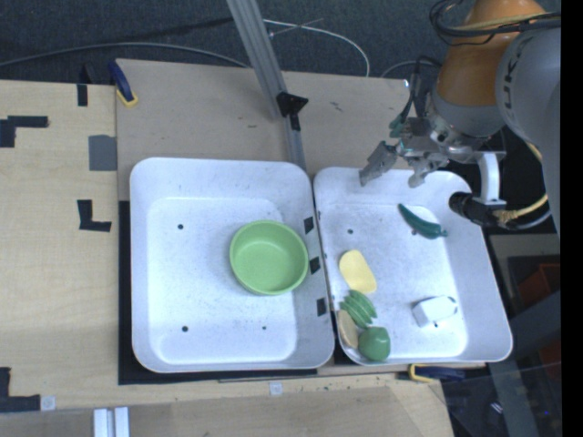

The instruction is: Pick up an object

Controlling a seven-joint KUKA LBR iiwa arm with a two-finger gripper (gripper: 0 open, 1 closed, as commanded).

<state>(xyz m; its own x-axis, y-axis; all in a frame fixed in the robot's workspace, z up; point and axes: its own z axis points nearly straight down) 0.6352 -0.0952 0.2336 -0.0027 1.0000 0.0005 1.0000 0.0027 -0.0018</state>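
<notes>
The gripper (398, 169) is seen poised over the far edge of the right bin (474, 335), its two fingers spread apart with nothing between them. No single object is named by the task; the nearest candidate, a small teal piece (422, 220), lies on the bin floor just in front of the gripper. It is judged to be light, stiff plastic, thin and low-lying, so it would best be pinched across its narrow width, with some risk of it sliding on the smooth floor. A yellow oval piece (357, 271), a green ribbed piece (360, 307), a round green item (374, 342) and a white object (434, 311) are also held in the right bin, clustered toward its near side. A green bowl (268, 258) is held, upright, in the left bin (155, 244).
</notes>
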